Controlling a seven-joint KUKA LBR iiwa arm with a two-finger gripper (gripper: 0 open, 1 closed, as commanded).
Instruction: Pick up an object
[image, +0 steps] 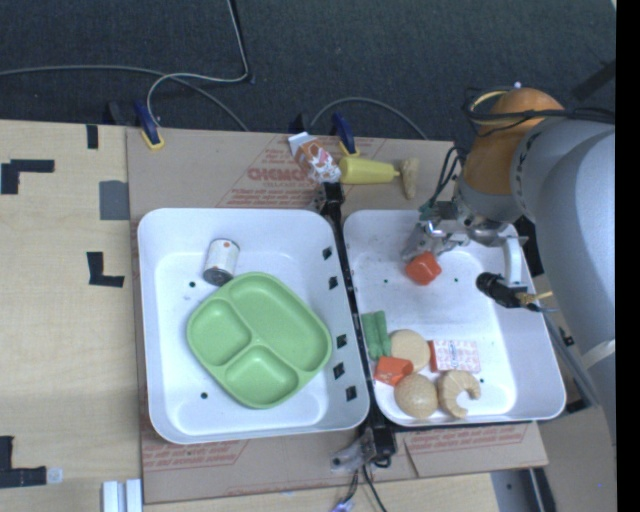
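The tool hangs over the far part of the right bin, its fingers pinching a small red-orange block that sits at or just above the bin floor. At the near end of that bin lie a green strip, a red piece and pale rolls. The left bin holds a green divided plate and a small can.

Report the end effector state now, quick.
End effector: open or shut cannot be told; it sits right above the small red object in the right bin.
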